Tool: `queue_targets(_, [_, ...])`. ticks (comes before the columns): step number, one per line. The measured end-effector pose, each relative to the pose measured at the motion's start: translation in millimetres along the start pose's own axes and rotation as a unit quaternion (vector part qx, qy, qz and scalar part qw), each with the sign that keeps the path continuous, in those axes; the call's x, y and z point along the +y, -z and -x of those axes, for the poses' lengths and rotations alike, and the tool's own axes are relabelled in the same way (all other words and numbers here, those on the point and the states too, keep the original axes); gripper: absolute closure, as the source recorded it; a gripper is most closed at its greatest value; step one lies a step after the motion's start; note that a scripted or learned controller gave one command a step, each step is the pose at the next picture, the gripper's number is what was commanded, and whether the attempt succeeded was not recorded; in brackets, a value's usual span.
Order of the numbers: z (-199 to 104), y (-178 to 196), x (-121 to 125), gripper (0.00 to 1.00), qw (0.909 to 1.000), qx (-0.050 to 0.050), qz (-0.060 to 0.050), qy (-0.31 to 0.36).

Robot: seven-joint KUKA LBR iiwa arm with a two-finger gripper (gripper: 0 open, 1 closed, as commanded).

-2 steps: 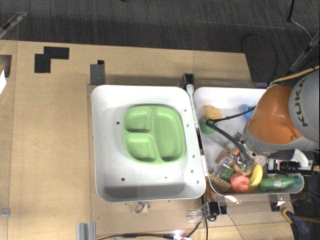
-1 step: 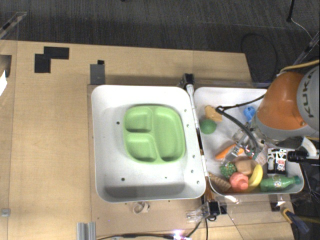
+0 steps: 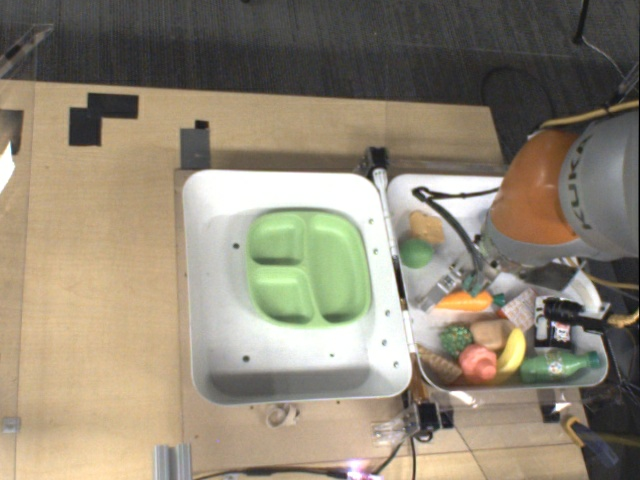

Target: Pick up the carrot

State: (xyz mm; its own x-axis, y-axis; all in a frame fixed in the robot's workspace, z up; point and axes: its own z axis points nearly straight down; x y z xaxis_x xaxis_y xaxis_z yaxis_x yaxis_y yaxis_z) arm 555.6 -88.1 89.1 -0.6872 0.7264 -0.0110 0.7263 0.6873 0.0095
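The carrot (image 3: 463, 302) is orange with a green top and lies flat near the middle of the right bin (image 3: 592, 372). My gripper (image 3: 468, 279) hangs directly over it, at the carrot's upper edge, reaching down from the grey arm with its orange band (image 3: 535, 203). The arm hides the bin's far right part. I cannot make out whether the gripper touches the carrot.
The right bin also holds a tan lump (image 3: 427, 228), a green ball (image 3: 416, 254), broccoli (image 3: 457, 338), a pink fruit (image 3: 479, 365), a banana (image 3: 513, 351) and a green bottle (image 3: 556, 367), all close around the carrot. A green divided plate (image 3: 305, 266) sits in the left bin (image 3: 215, 368).
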Motion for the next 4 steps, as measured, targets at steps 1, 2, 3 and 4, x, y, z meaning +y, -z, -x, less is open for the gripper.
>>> queue_targets(1, [-36.3,1.6,-41.8,0.0,0.9982,-0.002,0.002,-0.06])
queue_targets(2, [-34.6,14.3,-37.3,1.0,0.9984,-0.005,0.006,-0.056])
queue_targets(3, [-39.8,3.2,-45.1,1.0,0.9981,-0.004,0.003,0.061])
queue_targets(4, [-67.1,98.8,-24.6,1.0,0.9888,0.002,-0.001,-0.149])
